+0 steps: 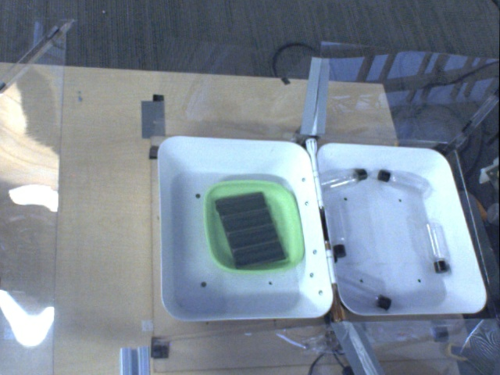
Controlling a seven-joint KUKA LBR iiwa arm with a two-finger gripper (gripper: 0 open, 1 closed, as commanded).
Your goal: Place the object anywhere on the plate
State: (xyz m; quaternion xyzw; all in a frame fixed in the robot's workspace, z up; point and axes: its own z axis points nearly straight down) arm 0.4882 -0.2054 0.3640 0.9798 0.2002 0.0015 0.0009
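Note:
A green square plate [291, 226] sits in the left white bin [180, 241]. On the plate lies a dark grey ribbed rectangular object [249, 230], slightly tilted and wholly within the plate's rim.
The right white bin [461, 272] holds several clear tubes with black caps, one [435, 245] near its right wall and another [350, 178] at its back left. A metal post [315, 100] rises behind the seam between the bins. The wooden bench [94, 209] spreads to the left.

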